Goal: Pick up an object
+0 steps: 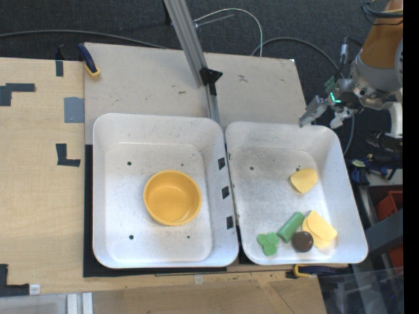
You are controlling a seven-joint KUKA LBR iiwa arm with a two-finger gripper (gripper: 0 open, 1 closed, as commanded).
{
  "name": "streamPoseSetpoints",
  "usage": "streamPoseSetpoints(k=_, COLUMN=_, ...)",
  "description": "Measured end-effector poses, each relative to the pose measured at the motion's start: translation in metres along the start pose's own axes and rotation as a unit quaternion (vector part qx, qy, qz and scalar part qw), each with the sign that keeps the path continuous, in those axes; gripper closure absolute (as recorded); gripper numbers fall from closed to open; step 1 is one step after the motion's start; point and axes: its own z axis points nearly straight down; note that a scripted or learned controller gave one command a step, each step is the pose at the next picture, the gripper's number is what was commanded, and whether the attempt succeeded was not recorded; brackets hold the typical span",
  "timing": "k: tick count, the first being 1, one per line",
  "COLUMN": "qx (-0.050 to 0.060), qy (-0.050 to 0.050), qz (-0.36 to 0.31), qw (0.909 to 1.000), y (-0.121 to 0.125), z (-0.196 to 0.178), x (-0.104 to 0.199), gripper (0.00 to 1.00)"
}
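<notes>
My gripper (322, 118) hangs above the far right corner of the right bin (262, 142), open, with nothing between its fingers. Well in front of it in that bin lie a pale yellow wedge (304, 180), a green cylinder (290, 227), a green leafy piece (267, 243), a brown ball (302, 241) and a second yellow piece (319, 229); the last four are clustered in the near right corner. A yellow bowl (172, 197) stands upright in the middle of the left bin (111, 136).
A slanted metal pole (190, 34) runs from the top of the view down to the gap between the bins at the back. Cables (262, 34) loop over the dark floor behind the bench. A yellow-and-blue clamp (88, 61) sits at the board's far left corner.
</notes>
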Motion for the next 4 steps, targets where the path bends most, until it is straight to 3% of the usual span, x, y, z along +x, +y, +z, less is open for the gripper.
streamPoseSetpoints(k=2, qx=0.003, qy=0.001, qz=0.000, qw=1.0000, y=0.000, z=0.106, x=0.001, gripper=0.00)
streamPoseSetpoints(k=3, qx=0.002, qy=0.000, qz=0.000, qw=1.0000, y=-0.001, z=0.139, x=0.002, gripper=0.00)
streamPoseSetpoints(k=4, qx=0.001, qy=0.000, qz=-0.001, qw=1.0000, y=0.000, z=0.128, x=0.003, gripper=1.00)
